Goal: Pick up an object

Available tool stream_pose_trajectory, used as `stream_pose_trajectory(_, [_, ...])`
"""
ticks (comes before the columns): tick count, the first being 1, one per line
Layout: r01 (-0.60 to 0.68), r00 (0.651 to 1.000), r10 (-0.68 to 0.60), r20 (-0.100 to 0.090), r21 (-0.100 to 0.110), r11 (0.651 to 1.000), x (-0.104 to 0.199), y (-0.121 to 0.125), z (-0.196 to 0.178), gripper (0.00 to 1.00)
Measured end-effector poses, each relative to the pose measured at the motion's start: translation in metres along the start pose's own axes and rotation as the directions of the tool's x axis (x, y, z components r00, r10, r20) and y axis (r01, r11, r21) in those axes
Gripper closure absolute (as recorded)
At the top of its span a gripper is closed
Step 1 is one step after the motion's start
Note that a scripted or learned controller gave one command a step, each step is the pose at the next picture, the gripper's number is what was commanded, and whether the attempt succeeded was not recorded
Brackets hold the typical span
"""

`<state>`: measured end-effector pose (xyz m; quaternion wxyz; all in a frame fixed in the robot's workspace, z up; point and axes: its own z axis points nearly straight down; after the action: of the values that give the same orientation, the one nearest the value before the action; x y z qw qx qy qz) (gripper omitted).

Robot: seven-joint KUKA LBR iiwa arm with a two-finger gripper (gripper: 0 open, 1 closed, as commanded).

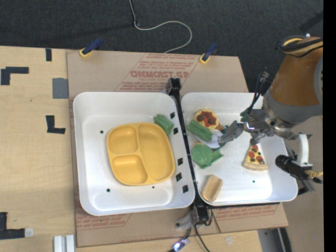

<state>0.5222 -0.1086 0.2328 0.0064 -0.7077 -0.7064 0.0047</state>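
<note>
**Arm over the right bin, toy food scattered below it**

Nearest the camera, at the lower edge of the frame, a black clamp and cable bundle (191, 222) sits where the two bins meet. Just above it, in the lower left part of the right bin (278, 190), lies a tan bread roll (211, 187).

The other pickable pieces share that bin. A pizza slice (255, 158) lies right of centre, point up. A green leafy piece (205, 155) sits near the divider, with a second green piece (199, 130) above it and a round red-and-yellow pizza-like piece (206, 118) toward the bin's upper left. A grey elongated object (230, 134) lies at a slant between the green pieces and the pizza slice.

The gripper (255, 130) hangs over the middle of the right bin, just above the pizza slice and beside the grey object's upper end. Whether its fingers are apart or together cannot be told from here, and nothing is seen between them. The orange band of the arm (296, 77) fills the upper right.

In the left bin (86, 140) a yellow divided plate (140, 154) lies in the middle, with a small green piece (164, 124) at its upper right corner, near the divider.

Both bins rest on a cardboard sheet (152, 72) held by two yellow-and-blue clips at its top edge. A thin white cable (163, 28) loops across the dark floor above.
</note>
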Motion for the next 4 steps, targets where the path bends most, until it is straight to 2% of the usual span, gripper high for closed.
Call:
stream_pose_trajectory(1, [0.003, 1.000, -0.003, 0.002, -0.013, 1.000, 0.000, 0.002, -0.007, 0.00])
stream_pose_trajectory(4, [0.003, 1.000, -0.003, 0.003, -0.012, 1.000, 0.009, 0.017, 0.150, 0.00])
